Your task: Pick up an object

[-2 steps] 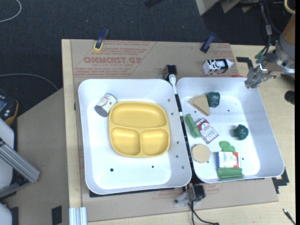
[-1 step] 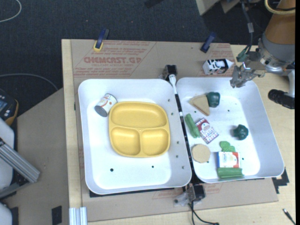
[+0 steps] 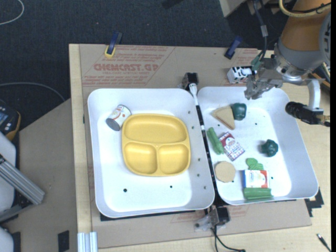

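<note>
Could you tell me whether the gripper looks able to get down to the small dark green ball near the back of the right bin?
Probably yes. The gripper hangs just behind the green ball, nothing lies over it, though the tan wedge sits close beside it.

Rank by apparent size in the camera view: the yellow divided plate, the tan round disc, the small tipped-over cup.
1. yellow divided plate, by far the largest
2. small tipped-over cup and tan round disc: look alike, too close to rank
</note>
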Robot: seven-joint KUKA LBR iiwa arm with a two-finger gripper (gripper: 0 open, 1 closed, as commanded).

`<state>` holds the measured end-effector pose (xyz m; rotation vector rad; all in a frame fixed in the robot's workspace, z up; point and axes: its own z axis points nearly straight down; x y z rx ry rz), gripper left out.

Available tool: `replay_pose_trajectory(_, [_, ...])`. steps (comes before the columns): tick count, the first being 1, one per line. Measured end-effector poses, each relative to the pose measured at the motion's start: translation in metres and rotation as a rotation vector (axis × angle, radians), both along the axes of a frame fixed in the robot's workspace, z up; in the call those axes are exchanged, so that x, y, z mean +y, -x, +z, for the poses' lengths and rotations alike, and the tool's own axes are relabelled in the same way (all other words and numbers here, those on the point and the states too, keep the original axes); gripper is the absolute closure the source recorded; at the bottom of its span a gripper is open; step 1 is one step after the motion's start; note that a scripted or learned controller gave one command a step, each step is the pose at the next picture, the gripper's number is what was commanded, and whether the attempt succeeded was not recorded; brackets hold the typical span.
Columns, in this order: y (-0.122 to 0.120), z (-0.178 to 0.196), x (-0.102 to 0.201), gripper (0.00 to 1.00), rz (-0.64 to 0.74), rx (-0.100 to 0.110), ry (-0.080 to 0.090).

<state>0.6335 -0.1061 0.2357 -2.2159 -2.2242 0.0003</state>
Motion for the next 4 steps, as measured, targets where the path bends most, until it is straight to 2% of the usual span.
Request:
replay_pose_trajectory(1, [0.007, 0.003, 0.047, 1.0, 0.001, 0.001, -0.001])
replay_pose_trajectory(2, [0.01, -0.018, 0.104, 1.0, 0.002, 0.003, -0.002])
replay_pose_trajectory(3, [0.014, 0.0, 0.097, 1.0, -0.004, -0.004, 0.001])
replay_pose_trajectory(4, [0.015, -0.022, 0.099, 1.0, -0.004, 0.003, 0.001])
